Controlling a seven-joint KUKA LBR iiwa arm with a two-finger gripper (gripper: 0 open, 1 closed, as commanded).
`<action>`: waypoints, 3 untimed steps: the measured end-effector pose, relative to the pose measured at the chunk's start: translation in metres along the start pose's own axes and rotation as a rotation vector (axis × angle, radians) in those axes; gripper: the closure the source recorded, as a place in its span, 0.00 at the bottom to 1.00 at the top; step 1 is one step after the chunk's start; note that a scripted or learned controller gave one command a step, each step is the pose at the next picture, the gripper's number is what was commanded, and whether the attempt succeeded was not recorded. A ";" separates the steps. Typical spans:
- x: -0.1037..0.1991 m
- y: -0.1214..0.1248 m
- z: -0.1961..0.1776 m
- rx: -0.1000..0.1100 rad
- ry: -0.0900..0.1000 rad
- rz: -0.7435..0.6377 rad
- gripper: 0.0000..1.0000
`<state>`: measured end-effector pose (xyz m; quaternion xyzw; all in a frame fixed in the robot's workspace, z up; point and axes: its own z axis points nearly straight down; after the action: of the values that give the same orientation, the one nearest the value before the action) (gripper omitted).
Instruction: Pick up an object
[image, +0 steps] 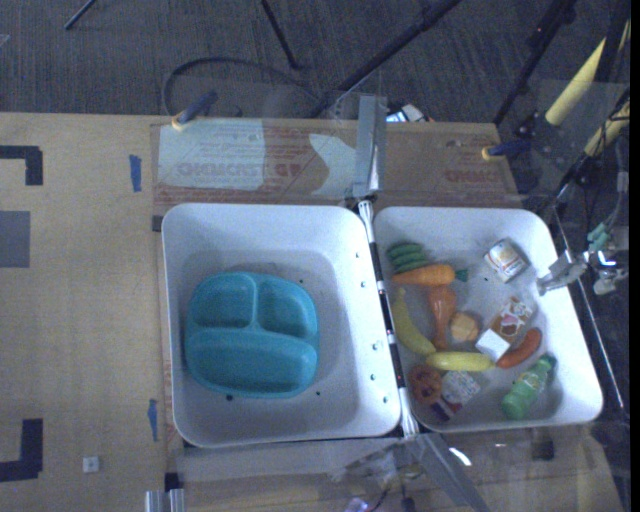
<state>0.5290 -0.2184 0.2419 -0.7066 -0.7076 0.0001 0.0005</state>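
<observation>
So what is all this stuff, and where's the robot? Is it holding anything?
You're looking down from a camera fixed above a bench. On it sit two white bins side by side. The left bin has a blue plate with sections in it. The right bin is full of toy food: a carrot, two bananas, a little green bottle and more. The robot is an arm that reaches in from the right. Its gripper, like a two-finger hand, is the grey bit at the right bin's edge. It's too blurry to tell how its hand is set, and nothing shows in it.

glossy plastic tray (252, 335), smooth white bins (345, 420).
</observation>
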 end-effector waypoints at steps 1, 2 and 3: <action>0.003 0.015 0.100 -0.026 -0.006 0.147 0.00; 0.029 -0.016 0.064 -0.002 -0.001 0.243 0.00; 0.024 -0.012 0.045 -0.003 -0.002 0.363 0.00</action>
<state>0.5167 -0.1945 0.1965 -0.8227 -0.5685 -0.0003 -0.0014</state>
